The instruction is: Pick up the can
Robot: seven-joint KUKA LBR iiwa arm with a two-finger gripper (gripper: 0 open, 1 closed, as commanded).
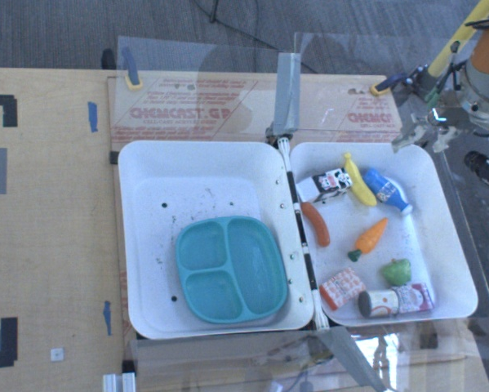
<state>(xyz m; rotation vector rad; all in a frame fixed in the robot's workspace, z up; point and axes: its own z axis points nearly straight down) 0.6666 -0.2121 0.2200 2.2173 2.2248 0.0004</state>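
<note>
Hovering over the far right corner of the right bin point(452, 243), the gripper point(428, 131) of the grey KUKA arm sits well apart from its target, and whether it is released or clenched cannot be told from this slanted overhead view. The can point(396, 300), a small cylinder with a white end and a pink and red label, lies on its side at the near edge of that bin, just beside a red and white carton point(342, 287) on its left and just in front of a green pepper point(397, 271). Between the tool and the can lie a blue bottle point(386, 189), a yellow banana point(358, 180), a black and white milk carton point(332, 182), an orange carrot point(370, 238) and a reddish sausage point(316, 223). The left bin point(146, 178) carries a teal divided plate point(229, 269). By the look of things the task stands at its opening step, the approach, with nothing grasped. The next move seems to call for travelling across the bin toward its near side, lining the tool up across the can's round body rather than along its length, then descending without nudging the pepper or the carton crowding it.
</note>
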